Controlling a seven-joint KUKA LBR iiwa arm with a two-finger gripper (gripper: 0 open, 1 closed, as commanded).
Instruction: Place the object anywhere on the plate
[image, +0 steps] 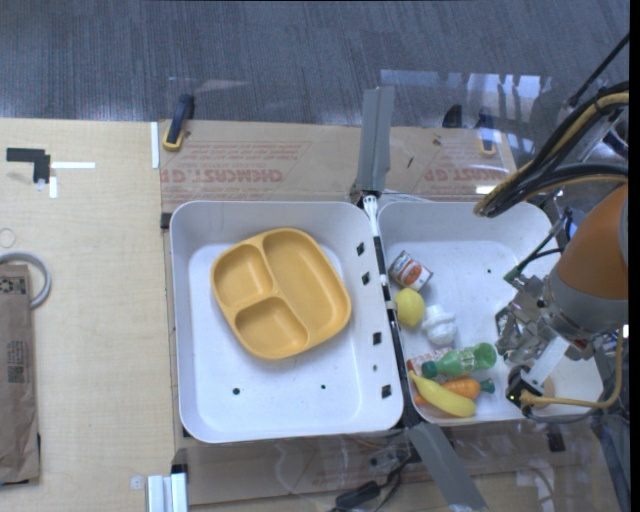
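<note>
A yellow plate (290, 265) with three compartments lies in the left bin (195, 340), with nothing on it. The right bin (470, 250) holds several small objects along its left side: a red-and-white can (409, 270), a lemon (410, 308), a white lumpy item (440, 325), a green bottle (466, 358), a banana (443, 396) and a carrot (463, 386). My gripper (522, 340) hangs over the right part of the right bin, just right of the green bottle. I see nothing held in it.
A raised divider (378, 290) separates the two bins. Cables (560, 150) loop over the right bin's far corner. A cardboard sheet (260, 160) lies behind the bins, and a brown paper bag (15, 370) sits at the bench's left edge.
</note>
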